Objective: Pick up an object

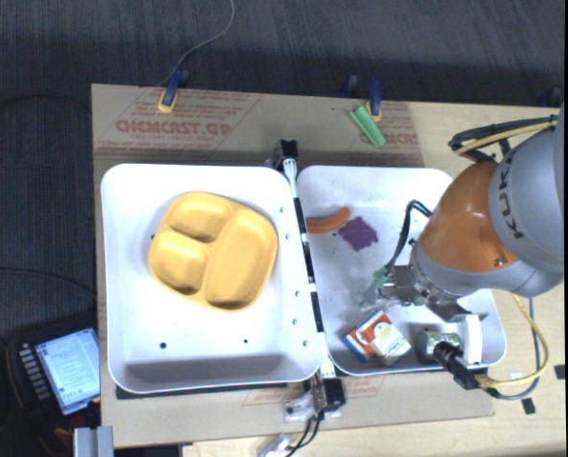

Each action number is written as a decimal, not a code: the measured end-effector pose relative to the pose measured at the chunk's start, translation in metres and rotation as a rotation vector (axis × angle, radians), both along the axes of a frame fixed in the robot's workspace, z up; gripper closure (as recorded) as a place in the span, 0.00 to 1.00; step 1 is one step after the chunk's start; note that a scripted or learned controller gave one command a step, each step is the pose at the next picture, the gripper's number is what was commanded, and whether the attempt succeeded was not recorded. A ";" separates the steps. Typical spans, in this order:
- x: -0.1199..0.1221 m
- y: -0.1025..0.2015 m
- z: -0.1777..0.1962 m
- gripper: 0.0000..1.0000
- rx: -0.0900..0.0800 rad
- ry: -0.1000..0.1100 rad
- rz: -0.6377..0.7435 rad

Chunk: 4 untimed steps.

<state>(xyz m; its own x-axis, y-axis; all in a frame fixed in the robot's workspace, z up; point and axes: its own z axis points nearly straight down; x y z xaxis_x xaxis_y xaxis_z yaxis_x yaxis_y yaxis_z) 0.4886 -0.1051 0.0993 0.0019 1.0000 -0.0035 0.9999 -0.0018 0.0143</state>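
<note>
We are looking left to right: yellow buns (212,248) are lying in the left bin (131,350); in the right bin (398,181) our gripper (394,288) is hovering over the carton (379,339). Its grip we cannot tell. Next, we judge, comes lowering squarely.

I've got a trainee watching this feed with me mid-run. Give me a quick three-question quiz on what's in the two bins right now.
1. True or false: the big yellow object lies in the left bin.
2. Which item lies nearest the purple object in the right bin? A) green clip B) orange sausage-shaped object C) small carton
3. Fill in: the arm's orange band hangs over the ____ bin.

Key: 1 true; 2 B; 3 right.
</note>
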 end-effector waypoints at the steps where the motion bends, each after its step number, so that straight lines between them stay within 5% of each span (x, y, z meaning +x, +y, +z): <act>1: 0.053 0.031 0.186 1.00 0.002 0.011 0.003; 2: 0.053 0.031 0.186 0.00 0.002 0.013 0.002; 3: -0.001 -0.012 0.080 0.00 0.003 0.018 0.000; 4: -0.003 0.007 -0.011 0.00 0.002 0.009 0.001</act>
<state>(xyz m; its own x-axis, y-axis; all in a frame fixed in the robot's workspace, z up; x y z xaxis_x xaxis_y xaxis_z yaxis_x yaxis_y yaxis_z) 0.4858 -0.0982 0.0878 0.0004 1.0000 -0.0011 1.0000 -0.0004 0.0056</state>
